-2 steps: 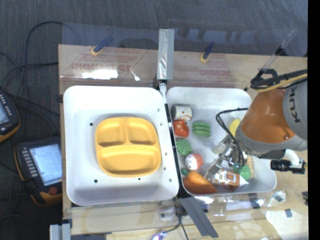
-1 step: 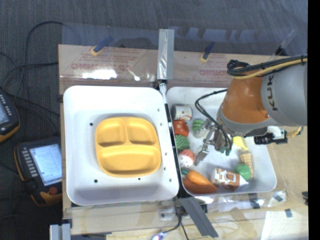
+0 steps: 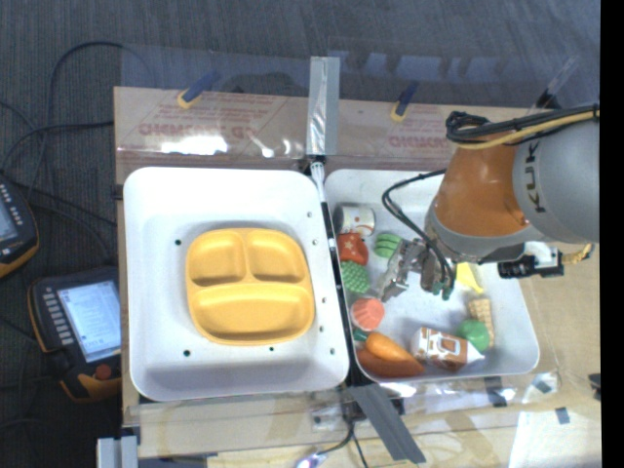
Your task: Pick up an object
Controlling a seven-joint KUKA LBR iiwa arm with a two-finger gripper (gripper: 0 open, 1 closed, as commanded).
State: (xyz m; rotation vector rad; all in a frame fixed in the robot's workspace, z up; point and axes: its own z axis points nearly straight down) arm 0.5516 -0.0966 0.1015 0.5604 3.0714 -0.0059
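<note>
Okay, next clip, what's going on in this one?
A grey robot arm with an orange band reaches in from the right, and its gripper hangs low over the right bin, which is full of toy food. A carrot, a small carton and a pink round piece lie near it. Nothing is visibly between the fingers. The left bin holds a yellow divided tray.

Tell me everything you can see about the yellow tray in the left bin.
The yellow tray looks like smooth moulded plastic, with rounded corners and three compartments: two small ones at the far side, one long one at the near side. It lies flat, right side up, at the middle of the left bin. Nothing lies in it or touches it besides the bin floor.
</note>
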